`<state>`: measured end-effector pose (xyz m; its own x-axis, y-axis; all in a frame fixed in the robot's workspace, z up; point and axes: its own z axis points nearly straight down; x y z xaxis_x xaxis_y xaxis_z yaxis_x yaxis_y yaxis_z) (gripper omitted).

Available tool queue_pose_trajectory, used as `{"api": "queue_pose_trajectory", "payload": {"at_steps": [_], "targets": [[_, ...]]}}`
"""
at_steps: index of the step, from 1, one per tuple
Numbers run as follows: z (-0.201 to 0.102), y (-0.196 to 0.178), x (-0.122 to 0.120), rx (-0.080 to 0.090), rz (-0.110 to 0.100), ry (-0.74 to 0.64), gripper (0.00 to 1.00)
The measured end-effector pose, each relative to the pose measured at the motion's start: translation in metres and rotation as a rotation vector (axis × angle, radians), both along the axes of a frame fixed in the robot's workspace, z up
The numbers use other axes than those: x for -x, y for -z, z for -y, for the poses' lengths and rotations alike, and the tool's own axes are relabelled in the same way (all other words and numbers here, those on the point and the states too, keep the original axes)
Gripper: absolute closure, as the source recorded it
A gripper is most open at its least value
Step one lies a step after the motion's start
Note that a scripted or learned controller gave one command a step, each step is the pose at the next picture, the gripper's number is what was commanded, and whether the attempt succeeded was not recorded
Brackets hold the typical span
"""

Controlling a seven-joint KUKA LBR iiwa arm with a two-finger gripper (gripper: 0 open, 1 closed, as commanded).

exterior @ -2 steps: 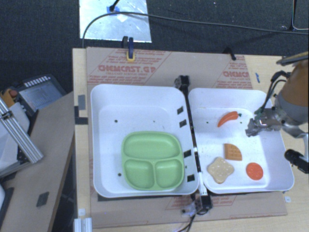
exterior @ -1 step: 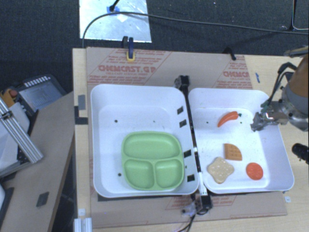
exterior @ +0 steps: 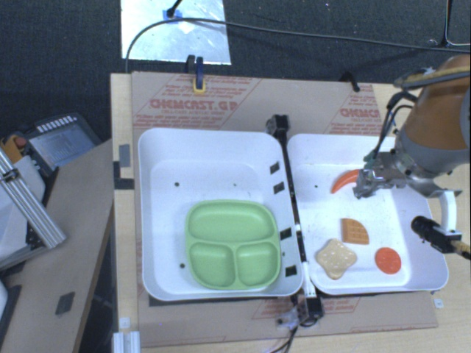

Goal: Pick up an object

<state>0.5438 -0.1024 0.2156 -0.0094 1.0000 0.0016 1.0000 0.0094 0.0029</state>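
The right bin holds an orange curved piece near its back, a brown waffle-like square, a beige flat piece at the front and a red disc at the front right. My gripper hangs over the back right of this bin, its tip right beside the orange piece's right end. The grey arm with its orange band reaches in from the right.
The left bin bears a green three-compartment plate. A black divider strip runs between the bins. A black fitting juts in at the right bin's right edge. Cables cross the dark floor behind.
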Motion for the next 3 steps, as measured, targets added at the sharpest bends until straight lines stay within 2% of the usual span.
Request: {"api": "queue_pose_trajectory", "payload": {"at_steps": [1, 2, 3], "targets": [[-0.046, -0.007, -0.017, 0.000, 0.001, 0.000, 1.00], [-0.102, -0.008, -0.016, 0.000, -0.001, -0.001, 1.00], [-0.164, -0.002, -0.027, -0.001, -0.001, -0.002, 1.00]]}}
